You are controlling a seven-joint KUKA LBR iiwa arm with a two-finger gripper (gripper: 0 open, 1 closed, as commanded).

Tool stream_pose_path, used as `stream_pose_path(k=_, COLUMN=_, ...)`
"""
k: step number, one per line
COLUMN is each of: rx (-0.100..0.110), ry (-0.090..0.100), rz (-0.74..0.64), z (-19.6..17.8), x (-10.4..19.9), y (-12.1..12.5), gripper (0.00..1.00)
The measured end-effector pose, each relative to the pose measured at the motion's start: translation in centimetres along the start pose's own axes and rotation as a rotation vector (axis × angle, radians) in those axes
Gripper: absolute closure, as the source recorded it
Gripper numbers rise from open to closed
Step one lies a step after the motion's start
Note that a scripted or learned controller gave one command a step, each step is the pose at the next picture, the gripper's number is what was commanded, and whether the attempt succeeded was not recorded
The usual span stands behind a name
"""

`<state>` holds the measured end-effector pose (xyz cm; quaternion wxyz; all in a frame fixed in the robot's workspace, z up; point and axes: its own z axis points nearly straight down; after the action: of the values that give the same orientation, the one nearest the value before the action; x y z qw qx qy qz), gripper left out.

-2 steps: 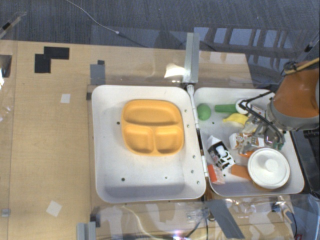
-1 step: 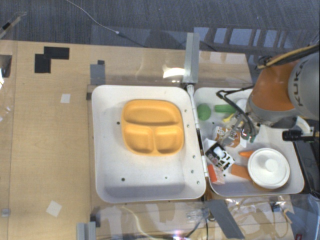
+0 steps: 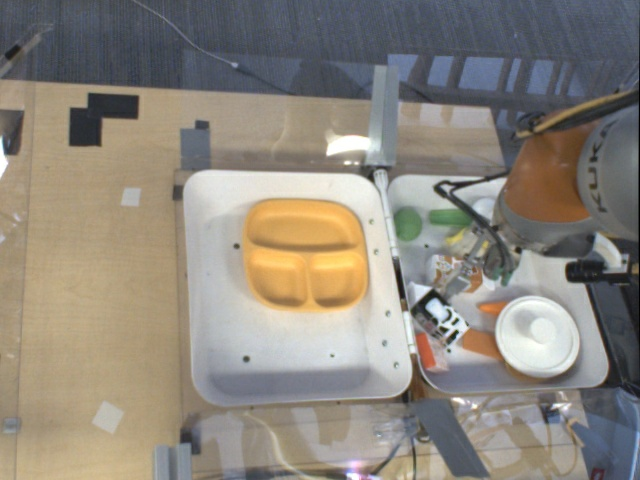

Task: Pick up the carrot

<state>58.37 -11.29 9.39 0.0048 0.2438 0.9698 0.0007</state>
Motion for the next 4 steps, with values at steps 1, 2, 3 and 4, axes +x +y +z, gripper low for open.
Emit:
stream_pose_path(k=1, rx=-0.003, ry=-0.011, rz=0.035, z=0.2, x=2.2, y=-2.2, gripper=0.00)
stream_pose_path(k=2, rx=-0.007, ry=-0.013, rz=0.279, z=0.2, x=4.6, y=-5.0, gripper=0.00)
stream_pose_path(k=3, rx=-0.001, ry=-0.023, rz=0.343, z=-1.6, x=7.9, y=-4.4, gripper=0.00)
stream_pose_path(k=4, rx=0.003, ry=-0.038, rz=0.408, z=-0.3, x=8.0, y=-4.0, gripper=0.00)
